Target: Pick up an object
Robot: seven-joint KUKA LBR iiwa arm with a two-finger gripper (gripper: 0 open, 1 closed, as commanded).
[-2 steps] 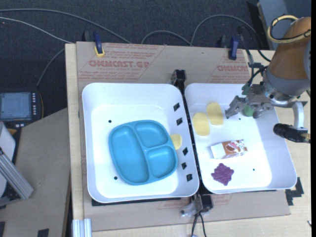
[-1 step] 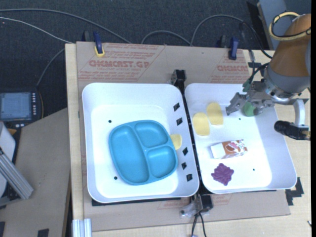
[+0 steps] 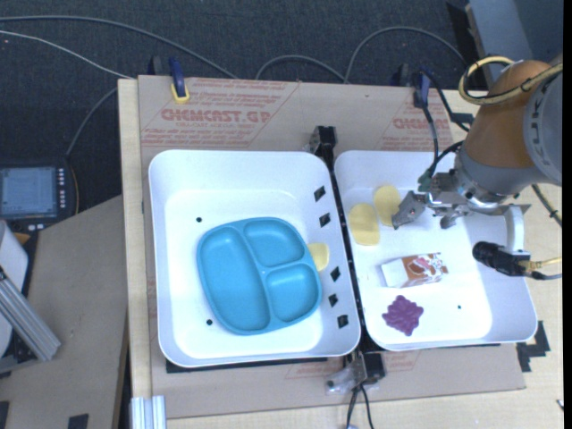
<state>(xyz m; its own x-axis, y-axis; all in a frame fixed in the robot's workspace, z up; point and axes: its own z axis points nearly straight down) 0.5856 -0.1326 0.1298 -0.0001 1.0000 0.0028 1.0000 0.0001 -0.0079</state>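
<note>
Above the right bin [image 3: 500, 324] the gripper [image 3: 420, 206] is seen, reaching in from the right; its fingers look spread and nothing is held between them; two pale yellow pieces [image 3: 365, 224] are lying just beside it, toward the left and slightly lower; the nearer one stands with its long axis up-down; a small sideways and downward move is judged to be needed.

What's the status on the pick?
Tool low over right bin, nothing seen held. Nearest: two yellow pieces, just left of it. Packet and purple piece lie apart, nothing blocking.
</note>
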